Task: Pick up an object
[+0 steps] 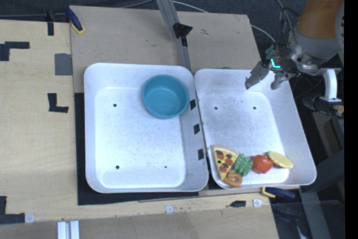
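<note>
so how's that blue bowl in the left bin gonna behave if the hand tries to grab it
The blue bowl looks like rigid plastic, so probably stiff and light. Its round, smooth wall may slip between two fingers; pinching the rim seems safer. It sits upright near the left bin back wall, so a push would likely slide it rather than tip it.

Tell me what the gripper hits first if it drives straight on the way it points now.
Most likely bare floor of the right bin. The gripper, jaws spread, points down over its far right corner, away from the toy food at the near edge. Depth is uncertain.
</note>
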`<move>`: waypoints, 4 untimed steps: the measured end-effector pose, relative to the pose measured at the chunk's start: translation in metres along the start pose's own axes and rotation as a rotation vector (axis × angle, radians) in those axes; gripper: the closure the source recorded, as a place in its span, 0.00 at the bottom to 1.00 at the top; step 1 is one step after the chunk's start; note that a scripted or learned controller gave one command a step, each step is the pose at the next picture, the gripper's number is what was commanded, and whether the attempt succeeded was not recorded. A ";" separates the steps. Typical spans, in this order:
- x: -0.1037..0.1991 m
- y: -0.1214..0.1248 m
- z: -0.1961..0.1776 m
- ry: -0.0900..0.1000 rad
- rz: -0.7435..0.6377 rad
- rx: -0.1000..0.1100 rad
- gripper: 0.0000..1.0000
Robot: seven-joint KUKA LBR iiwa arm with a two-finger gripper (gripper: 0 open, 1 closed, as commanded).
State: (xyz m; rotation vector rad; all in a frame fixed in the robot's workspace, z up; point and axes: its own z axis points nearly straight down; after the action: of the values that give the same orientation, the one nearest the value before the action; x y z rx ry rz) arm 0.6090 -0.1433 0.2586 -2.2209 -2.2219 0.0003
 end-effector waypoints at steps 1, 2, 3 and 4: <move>0.000 0.000 0.000 0.000 0.000 0.000 0.00; 0.007 0.007 0.053 0.001 0.000 0.005 0.00; 0.007 -0.002 0.114 0.001 0.000 0.006 0.00; 0.008 -0.003 0.167 0.001 0.000 0.005 0.00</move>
State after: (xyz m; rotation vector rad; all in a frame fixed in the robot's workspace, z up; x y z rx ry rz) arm 0.6054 -0.1358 0.0917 -2.2176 -2.2188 0.0052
